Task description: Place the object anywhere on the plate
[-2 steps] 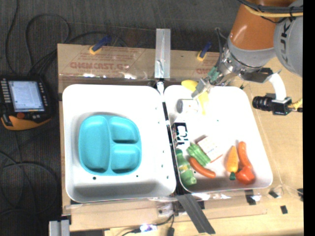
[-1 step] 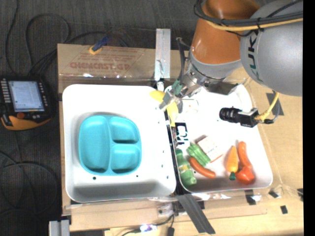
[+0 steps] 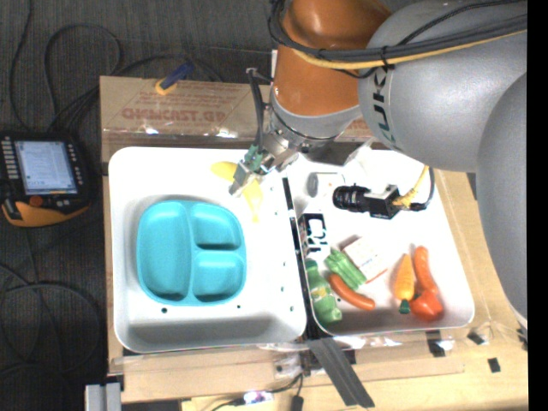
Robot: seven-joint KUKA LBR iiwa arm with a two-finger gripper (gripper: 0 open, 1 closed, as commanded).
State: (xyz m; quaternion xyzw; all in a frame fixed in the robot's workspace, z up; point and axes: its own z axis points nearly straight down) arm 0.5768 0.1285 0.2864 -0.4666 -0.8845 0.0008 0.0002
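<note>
1. The yellow object is over the back right corner of the left bin, close to the wall between the bins. It is off the plate.
2. The gripper is closed on it. Yellow sticks out on both sides of the tips, so it looks pinched mid-body. That is probably why it hangs at a tilt instead of lying flat.
3. The arm comes in from the right, with the wrist angled down and left towards the plate side. This reads as the carry phase, and release is not yet due.
4. The plate sits on the left bin floor, near and to the left of the gripper. It is blue, has 3 compartments, and all of them are bare. Any compartment meets the task, and the nearest one is the back right.
5. Count for the left bin: 1 plate and 1 yellow object above it.
6. The right bin holds the spares, clustered at the front:
   - 1 orange carrot
   - 1 yellow-orange pepper
   - 1 red pepper
   - 1 long red piece
   - 2 green pieces
   - 1 white box
7. Bin total: 2, set side by side.
</note>
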